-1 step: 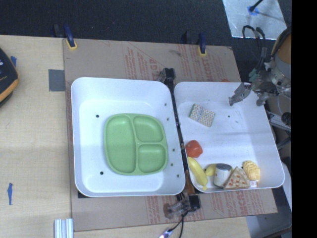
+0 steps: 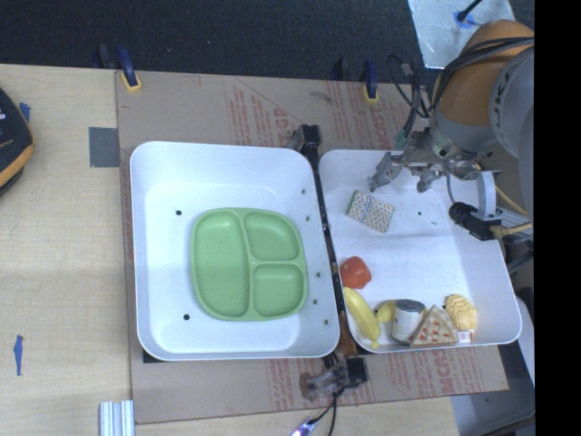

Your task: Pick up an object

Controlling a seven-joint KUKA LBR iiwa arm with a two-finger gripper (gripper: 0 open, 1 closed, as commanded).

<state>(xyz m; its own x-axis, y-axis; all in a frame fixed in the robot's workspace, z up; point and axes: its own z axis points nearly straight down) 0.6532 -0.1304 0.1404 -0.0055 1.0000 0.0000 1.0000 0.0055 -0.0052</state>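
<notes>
The arm (image 2: 508,80) is grey with a broad, rounded orange band above the wrist, thin black cables trailing beside it, and a dark metal two-finger gripper (image 2: 406,176) with grey angular fingers.

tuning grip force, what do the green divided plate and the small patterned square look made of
Green divided plate: probably moulded plastic, matte with a soft sheen; uniform colour, rounded compartment ridges. Small patterned square: possibly fabric or a thin sponge pad; it lies flat, printed with speckles, without glare. Too small to be sure.
</notes>
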